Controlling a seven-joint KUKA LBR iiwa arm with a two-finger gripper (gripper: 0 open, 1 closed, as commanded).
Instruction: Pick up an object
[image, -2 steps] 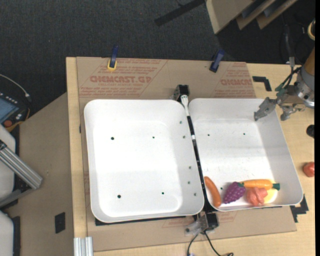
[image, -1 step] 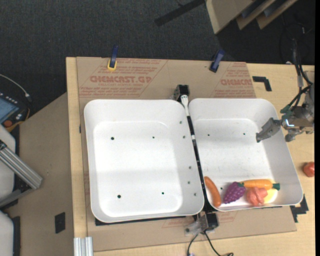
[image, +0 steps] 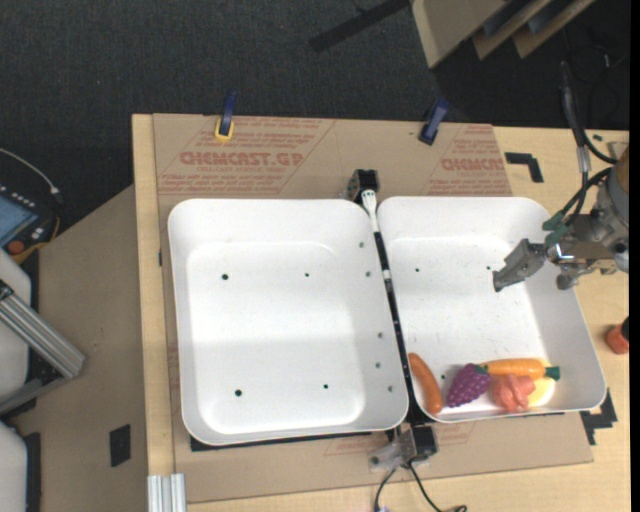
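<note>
1. I see the surface (image: 300, 150) as a brown cardboard-covered board with reddish printed lettering, held at its far edge by two blue clamps (image: 227, 117), one of them with a yellow tip.
2. Around it the floor (image: 150, 60) is dark carpet; a wooden piece (image: 490, 25) juts in at the top right and some metal framing (image: 40, 330) shows at the left edge.
3. Two white bins sit side by side, touching along a dark seam. The left bin (image: 200, 400) shows its bare white floor with a few dark dots.
4. In the right bin (image: 570, 310), the objects are bunched in the near corner: an orange sausage-shaped piece (image: 425, 384), purple grapes (image: 467, 385), a carrot (image: 517, 368), and a pink piece (image: 512, 393) touching a yellow one (image: 541, 393).
5. My tool (image: 515, 268) hangs over the right bin's far right part, well apart from the pile. Nothing sits between its fingers; I cannot tell whether they are spread or closed.
</note>
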